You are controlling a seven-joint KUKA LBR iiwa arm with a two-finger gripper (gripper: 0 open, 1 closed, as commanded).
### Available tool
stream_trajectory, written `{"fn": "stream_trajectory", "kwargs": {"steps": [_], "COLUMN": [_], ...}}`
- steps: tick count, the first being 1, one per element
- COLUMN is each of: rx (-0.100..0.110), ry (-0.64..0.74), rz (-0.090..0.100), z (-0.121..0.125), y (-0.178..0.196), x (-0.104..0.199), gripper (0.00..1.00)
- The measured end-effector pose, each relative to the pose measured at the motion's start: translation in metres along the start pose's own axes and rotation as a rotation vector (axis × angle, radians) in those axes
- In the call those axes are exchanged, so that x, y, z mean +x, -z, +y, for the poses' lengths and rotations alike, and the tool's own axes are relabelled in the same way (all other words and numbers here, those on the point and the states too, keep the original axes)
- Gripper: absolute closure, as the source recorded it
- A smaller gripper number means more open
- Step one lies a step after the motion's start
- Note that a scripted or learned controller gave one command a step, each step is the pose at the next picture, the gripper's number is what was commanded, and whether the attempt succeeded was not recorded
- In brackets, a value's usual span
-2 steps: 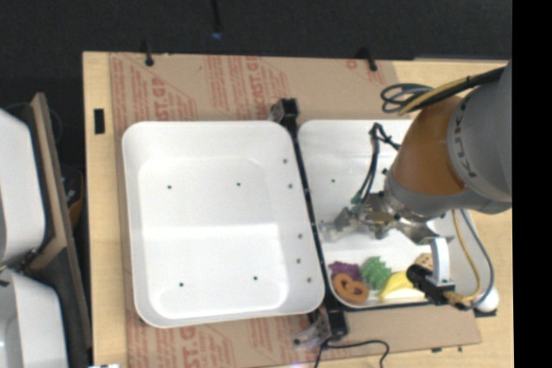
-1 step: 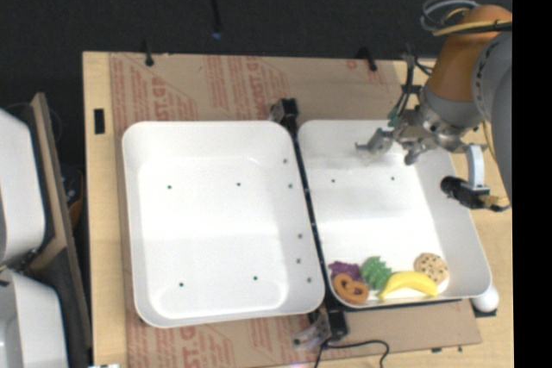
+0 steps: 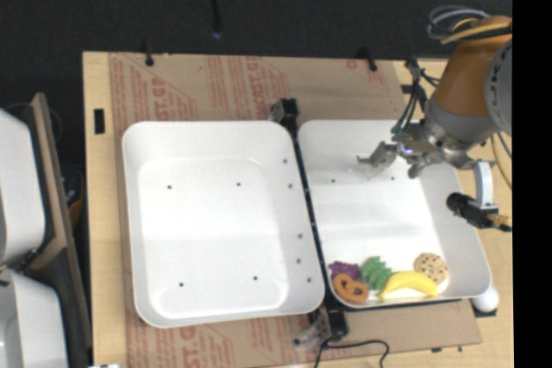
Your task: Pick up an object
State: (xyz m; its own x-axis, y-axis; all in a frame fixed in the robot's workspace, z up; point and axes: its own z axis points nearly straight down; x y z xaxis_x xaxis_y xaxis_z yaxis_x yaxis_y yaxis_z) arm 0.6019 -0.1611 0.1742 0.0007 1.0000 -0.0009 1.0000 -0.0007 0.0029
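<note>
Clustered along the lower edge of the right bin (image 3: 448,211), toward the bottom right of the frame, five small toy foods are sitting closest to the lens: a brown pretzel (image 3: 349,289), a bunch of purple grapes (image 3: 344,270), a green leafy piece (image 3: 376,271), a yellow banana (image 3: 409,284) and a speckled cookie (image 3: 431,268). Any of them could serve as the object to be picked, and all are lying untouched, well apart from the arm.

Reaching in from the right of the frame, the grey arm (image 3: 470,90) with its orange band is hanging over the upper part of the same bin, its wrist tilted so the pincer (image 3: 398,158) is pointing down and toward the left. The two fingers are standing spread, with nothing between them and bare white bin floor beneath.

Trouble from here is looking likely on two counts. The pincer is hovering over a bare stretch of floor, so a descent from this spot would probably close on air. The toys are also packed tightly, touching or just beside one another and pressed near the bin's lower wall; a finger coming down among them could be landing on a neighbour, nudging the cluster aside, or jamming against the rim rather than straddling one piece. The banana's curved, low shape appears apt to slip from a shallow pinch.

To the left, the second white bin (image 3: 216,220) is resting on the cardboard-covered surface (image 3: 207,86).
</note>
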Motion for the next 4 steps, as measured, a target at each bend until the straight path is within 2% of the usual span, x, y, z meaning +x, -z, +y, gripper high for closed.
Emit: {"fn": "stream_trajectory", "kwargs": {"steps": [1,2,3,4], "rx": [0.005,-0.002,0.004,0.000], "ry": [-0.001,0.003,0.000,0.005], "rz": [0.001,0.000,0.001,0.000], "z": [-0.044,-0.030,-0.087,-0.014], "y": [-0.018,0.027,0.014,0.027], "x": [0.006,0.033,0.039,0.085], "gripper": [0.00,0.00,0.00,0.00]}}
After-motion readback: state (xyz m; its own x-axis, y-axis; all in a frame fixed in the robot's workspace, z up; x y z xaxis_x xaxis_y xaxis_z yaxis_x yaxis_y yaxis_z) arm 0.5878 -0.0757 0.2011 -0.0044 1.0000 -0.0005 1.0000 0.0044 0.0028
